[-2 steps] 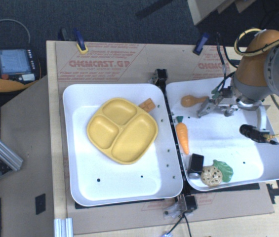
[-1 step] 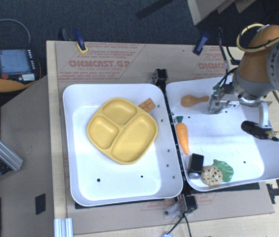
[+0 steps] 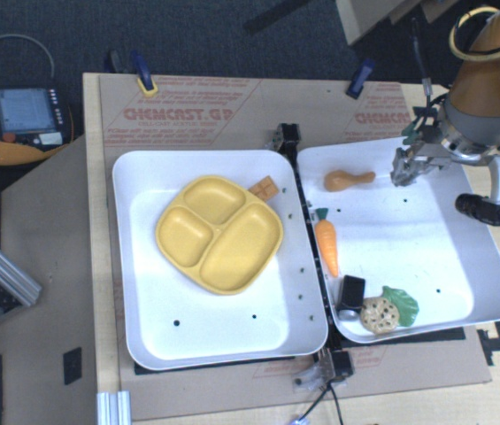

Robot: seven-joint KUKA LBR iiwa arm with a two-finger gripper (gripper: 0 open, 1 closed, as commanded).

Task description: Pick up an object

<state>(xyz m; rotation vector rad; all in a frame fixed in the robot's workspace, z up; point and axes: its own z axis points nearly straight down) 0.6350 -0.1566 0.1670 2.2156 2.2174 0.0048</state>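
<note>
The right bin (image 3: 444,237) holds a tan drumstick-shaped toy (image 3: 349,180) near its back left, an orange carrot (image 3: 326,244) along its left wall, and a black block (image 3: 351,291), a round cookie (image 3: 375,314) and a green leafy piece (image 3: 402,304) at its front. My gripper (image 3: 404,173) hangs over the back of this bin, just right of the drumstick and apart from it. Nothing shows between its fingers.
The left bin (image 3: 143,308) carries a yellow three-part plate (image 3: 220,234), with a small brown waffle piece (image 3: 265,189) at the plate's back right edge. The grey arm with its orange band (image 3: 488,69) comes in over the right bin's back right corner.
</note>
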